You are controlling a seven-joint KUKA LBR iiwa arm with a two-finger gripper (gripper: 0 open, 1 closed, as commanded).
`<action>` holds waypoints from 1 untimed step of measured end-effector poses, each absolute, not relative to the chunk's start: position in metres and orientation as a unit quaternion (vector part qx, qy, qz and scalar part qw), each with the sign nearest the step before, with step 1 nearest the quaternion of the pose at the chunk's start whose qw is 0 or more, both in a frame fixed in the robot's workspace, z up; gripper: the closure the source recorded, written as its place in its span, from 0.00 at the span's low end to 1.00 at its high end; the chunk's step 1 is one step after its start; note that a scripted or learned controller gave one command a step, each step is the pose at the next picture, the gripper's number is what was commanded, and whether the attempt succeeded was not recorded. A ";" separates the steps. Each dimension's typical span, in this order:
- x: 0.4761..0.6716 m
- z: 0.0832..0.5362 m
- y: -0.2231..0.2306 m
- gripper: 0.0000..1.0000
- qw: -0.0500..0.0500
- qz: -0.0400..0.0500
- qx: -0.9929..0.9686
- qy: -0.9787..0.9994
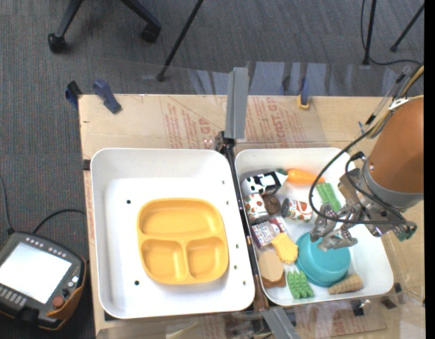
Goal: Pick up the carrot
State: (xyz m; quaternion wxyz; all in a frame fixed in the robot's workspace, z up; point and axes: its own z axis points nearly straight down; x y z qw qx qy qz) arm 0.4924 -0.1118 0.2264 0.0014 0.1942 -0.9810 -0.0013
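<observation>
The carrot (pixel 303 176), small and orange, lies near the back wall of the right bin (pixel 381 281), next to a black-and-white cow-patterned item (pixel 258 183). My gripper (pixel 331 235) hangs over the middle of the right bin, above the back rim of a teal bowl (pixel 323 265). It is nearer the camera than the carrot and a little right of it, not touching it. Its fingers (pixel 320 226) look open, with nothing held between them.
The right bin is crowded: a green piece (pixel 329 195), a small can (pixel 296 209), snack packets (pixel 267 230), a corn cob (pixel 283 247), a bread slice (pixel 272 267), a green toy (pixel 299 284) and a cone (pixel 346 284). A yellow divided tray (pixel 182 249) sits in the left bin (pixel 111 189).
</observation>
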 end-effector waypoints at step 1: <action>0.503 0.140 -0.181 1.00 0.004 -0.004 0.229 -0.973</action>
